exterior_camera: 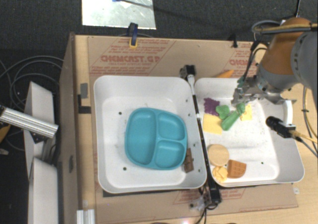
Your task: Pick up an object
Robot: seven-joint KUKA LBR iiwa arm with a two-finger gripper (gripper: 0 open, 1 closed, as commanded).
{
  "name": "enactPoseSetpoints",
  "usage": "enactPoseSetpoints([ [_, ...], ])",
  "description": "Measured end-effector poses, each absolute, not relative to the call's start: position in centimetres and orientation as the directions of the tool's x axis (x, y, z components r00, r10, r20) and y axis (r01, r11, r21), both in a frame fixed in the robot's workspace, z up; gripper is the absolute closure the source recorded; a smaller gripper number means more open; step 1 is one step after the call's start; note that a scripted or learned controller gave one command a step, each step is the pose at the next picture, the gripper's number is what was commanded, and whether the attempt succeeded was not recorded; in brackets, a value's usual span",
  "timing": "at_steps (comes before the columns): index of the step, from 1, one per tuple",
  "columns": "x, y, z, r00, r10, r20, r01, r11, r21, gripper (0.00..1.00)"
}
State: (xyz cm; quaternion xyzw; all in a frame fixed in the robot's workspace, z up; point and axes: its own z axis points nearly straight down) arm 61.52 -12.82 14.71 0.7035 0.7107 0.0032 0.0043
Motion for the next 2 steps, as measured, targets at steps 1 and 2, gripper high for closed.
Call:
enactPoseSetpoints([
  [1,56.8,-15.2,22.7,0.001,1.0,-0.001,1.0,-0.001,0.002,1.0],
  [2,59.7,-10.7,23.4,-0.008,1.0,0.0,1.0,0.008,0.005,1.0],
])
